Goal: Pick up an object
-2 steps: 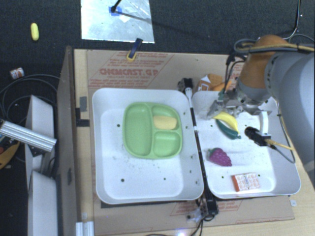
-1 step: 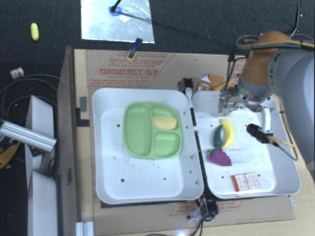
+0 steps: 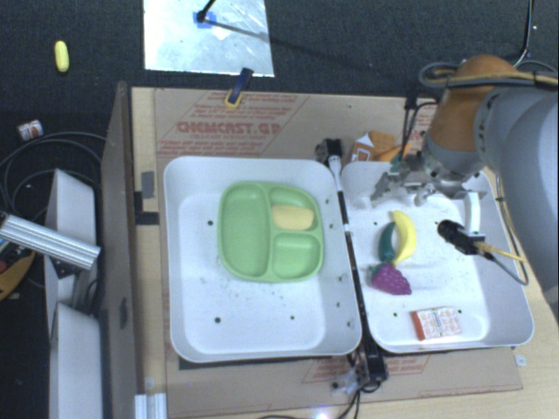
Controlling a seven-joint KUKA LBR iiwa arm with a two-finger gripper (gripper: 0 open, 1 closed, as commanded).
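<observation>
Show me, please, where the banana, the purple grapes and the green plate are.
banana (image 3: 403,234): camera view, middle of its yellow curve.
purple grapes (image 3: 391,279): camera view, centre of the bunch.
green plate (image 3: 246,232): camera view, bare floor of its large left compartment.
</observation>
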